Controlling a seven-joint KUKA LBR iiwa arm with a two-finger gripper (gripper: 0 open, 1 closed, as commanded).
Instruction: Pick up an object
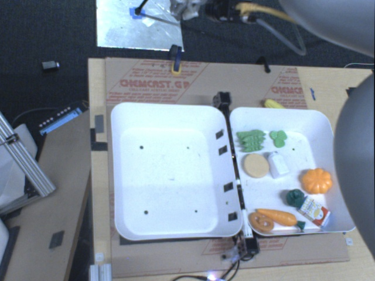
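Observation:
The right bin [319,119] holds several toy foods. A green leafy piece [251,139] and a small green piece [278,137] lie at its back. A tan round disc [256,165] sits beside a small pale block [278,164]. Along the right and front are an orange pumpkin [317,181], a dark green piece [295,197], a red-and-white carton [314,212] and an orange carrot [276,216]. My gripper [187,2] hangs high at the top of the view, beyond the bins' back edge and far from every object. Nothing shows in it.
The left bin [170,168] is bare white. A yellow item [273,104] lies just outside the right bin's back rim. A clamp [175,60] stands on the cardboard behind the left bin. The arm's grey bulk [357,157] overhangs the right edge.

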